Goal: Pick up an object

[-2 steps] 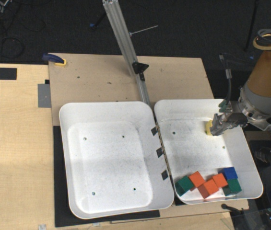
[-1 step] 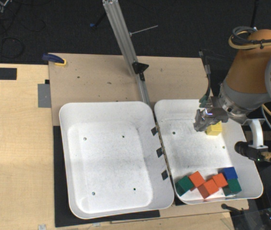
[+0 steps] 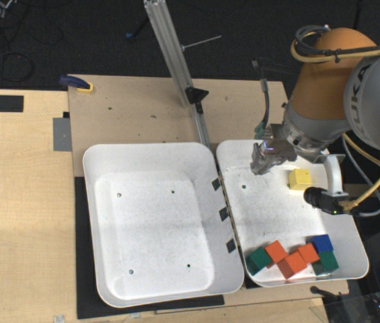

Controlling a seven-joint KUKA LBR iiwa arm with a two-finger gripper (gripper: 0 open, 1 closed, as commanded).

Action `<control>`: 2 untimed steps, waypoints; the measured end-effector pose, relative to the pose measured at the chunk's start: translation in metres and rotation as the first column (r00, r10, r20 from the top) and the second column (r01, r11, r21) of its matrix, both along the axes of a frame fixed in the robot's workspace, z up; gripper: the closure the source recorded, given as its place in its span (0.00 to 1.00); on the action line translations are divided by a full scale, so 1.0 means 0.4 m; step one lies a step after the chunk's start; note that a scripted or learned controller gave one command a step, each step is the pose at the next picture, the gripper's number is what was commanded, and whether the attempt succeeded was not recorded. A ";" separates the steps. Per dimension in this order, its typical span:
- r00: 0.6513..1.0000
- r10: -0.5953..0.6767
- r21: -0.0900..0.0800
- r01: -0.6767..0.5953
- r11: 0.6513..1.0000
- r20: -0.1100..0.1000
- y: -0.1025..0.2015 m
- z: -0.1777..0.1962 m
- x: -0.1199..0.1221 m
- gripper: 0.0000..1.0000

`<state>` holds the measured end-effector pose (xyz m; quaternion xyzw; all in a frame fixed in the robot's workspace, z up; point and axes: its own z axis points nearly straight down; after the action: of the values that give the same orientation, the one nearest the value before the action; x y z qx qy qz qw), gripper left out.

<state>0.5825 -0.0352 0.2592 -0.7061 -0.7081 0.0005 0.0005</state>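
In the camera view my gripper (image 3: 263, 159) hangs over the far part of the right bin (image 3: 257, 210), near its left side. A yellow block (image 3: 300, 179) lies on the bin floor to the right of the gripper, apart from it. At the bin's near edge sits a cluster of blocks: a green one (image 3: 259, 259), an orange one (image 3: 276, 251), a red-orange one (image 3: 293, 264), another orange one (image 3: 308, 253), a blue one (image 3: 321, 243) and a dark green one (image 3: 325, 264). Nothing shows between the gripper and the bin floor.
The left bin (image 3: 153, 224) lies beside the right one, with black clips (image 3: 223, 212) along their shared edge. A slanted metal rail (image 3: 175, 56) rises behind the bins. A black cable fitting (image 3: 321, 199) hangs from the arm over the right bin.
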 end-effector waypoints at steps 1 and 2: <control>1.000 0.001 0.001 -0.001 1.000 0.000 0.105 -0.002 0.065 1.00; 1.000 -0.001 0.001 0.001 1.000 -0.002 0.214 -0.062 0.108 1.00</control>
<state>0.6257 0.0502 0.2346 -0.7063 -0.7079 0.0009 0.0013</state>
